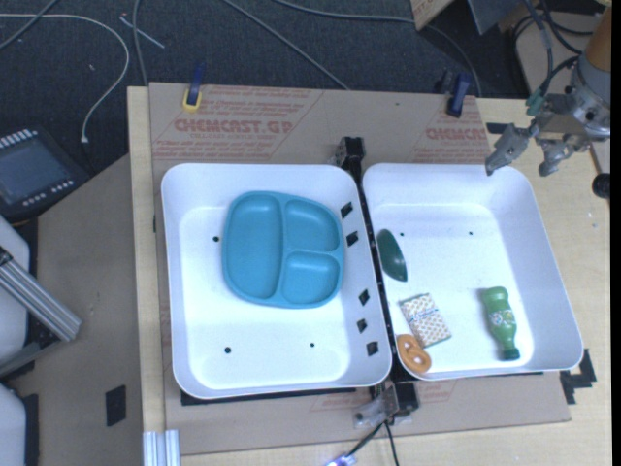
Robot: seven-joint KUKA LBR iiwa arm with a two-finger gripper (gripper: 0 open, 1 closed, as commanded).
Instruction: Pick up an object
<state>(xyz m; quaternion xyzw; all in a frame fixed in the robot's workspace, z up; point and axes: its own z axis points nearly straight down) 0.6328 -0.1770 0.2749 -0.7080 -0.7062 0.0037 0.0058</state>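
Hovering above the right bin's [543,221] far corner, hand [529,153] empty, fingers spread apart. Nothing picked yet: green bottle [500,322], dark green piece [391,254], patterned packet [426,318] and orange ring [414,354] all lie inside.

arm [594,56] cut off by right edge, dark screen [29,168] cropped at left edge, packet [426,319] print too small to read

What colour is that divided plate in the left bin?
Light blue divided plastic plate, seen in the camera view.
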